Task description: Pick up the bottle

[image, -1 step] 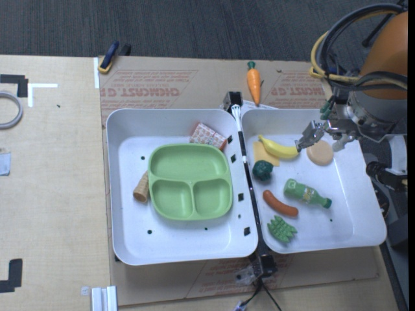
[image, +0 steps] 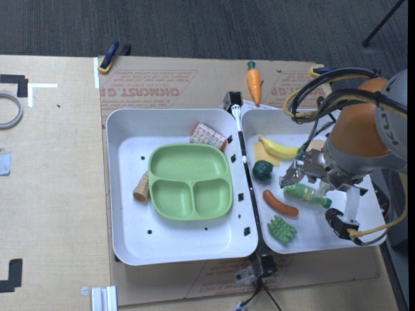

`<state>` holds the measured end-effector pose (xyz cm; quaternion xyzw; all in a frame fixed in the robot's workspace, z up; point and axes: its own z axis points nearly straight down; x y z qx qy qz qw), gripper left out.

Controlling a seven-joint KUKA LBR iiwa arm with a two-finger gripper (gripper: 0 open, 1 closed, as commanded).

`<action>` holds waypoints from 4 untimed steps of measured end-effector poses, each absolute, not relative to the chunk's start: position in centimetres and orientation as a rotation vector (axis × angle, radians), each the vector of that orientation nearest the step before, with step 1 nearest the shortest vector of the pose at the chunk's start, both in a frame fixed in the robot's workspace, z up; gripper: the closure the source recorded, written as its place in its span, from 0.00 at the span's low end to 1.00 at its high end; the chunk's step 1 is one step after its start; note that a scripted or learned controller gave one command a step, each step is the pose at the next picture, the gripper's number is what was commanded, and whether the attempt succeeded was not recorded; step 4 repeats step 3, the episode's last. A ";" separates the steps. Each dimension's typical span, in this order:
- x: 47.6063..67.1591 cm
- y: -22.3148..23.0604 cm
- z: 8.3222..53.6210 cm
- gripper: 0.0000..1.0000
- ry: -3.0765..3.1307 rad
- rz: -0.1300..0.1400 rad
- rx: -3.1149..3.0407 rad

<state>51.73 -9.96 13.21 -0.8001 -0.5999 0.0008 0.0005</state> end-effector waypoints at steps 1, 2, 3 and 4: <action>51.7 -10.0 14.1 1.00 -1.880 0.003 -2.516; 47.7 -3.5 19.2 1.00 -1.714 0.003 -2.632; 47.7 2.6 19.2 1.00 -1.406 0.004 -2.809; 47.7 2.6 19.2 1.00 -1.406 0.004 -2.809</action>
